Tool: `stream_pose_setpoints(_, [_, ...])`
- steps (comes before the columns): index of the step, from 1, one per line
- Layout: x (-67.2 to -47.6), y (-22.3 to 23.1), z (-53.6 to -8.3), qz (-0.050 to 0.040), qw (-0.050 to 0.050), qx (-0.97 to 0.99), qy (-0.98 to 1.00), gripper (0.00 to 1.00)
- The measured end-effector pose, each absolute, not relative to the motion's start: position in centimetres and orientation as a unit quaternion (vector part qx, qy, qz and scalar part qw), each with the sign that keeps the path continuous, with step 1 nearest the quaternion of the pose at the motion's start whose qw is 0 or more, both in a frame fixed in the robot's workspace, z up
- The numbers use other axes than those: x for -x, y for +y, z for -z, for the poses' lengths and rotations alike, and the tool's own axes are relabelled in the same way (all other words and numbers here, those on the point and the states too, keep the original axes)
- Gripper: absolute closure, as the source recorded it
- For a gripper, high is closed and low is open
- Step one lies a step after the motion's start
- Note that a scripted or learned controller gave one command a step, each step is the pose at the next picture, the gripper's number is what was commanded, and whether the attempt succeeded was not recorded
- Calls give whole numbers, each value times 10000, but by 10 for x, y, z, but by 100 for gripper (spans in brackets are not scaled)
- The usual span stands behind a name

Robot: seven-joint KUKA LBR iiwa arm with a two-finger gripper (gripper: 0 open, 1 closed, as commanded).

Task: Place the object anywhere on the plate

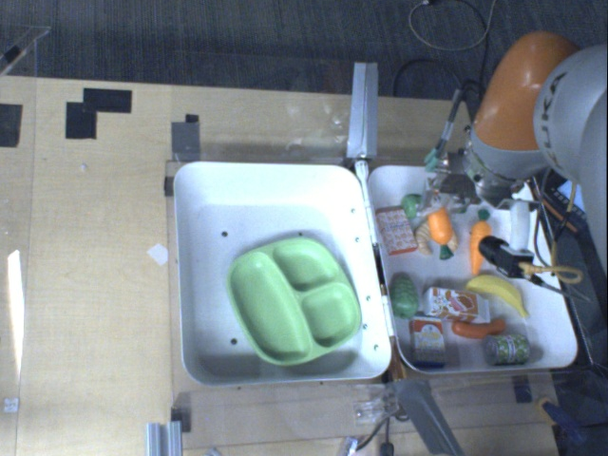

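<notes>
Jaws [446, 186] over right bin [568, 345] w/ toy food; plate [294, 297] in left bin [199, 255].

Two white bins [190, 283], one green plate [293, 297], one banana [501, 291], two cartons [395, 230].

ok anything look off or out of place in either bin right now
Nothing looks spilled or damaged. The green plate sits askew in the left bin, turned at an angle to its walls. The right bin holds a loose jumble: banana, carrot, small packets. The gripper is low over the orange item.
</notes>
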State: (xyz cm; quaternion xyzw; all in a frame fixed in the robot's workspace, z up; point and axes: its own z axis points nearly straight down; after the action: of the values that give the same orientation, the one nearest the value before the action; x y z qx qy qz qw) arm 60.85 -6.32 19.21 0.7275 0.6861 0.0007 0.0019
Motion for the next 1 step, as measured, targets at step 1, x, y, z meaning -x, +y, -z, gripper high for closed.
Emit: stream_pose_setpoints(1, [-584,-4,-185,-14,11,-6674,7447,100])
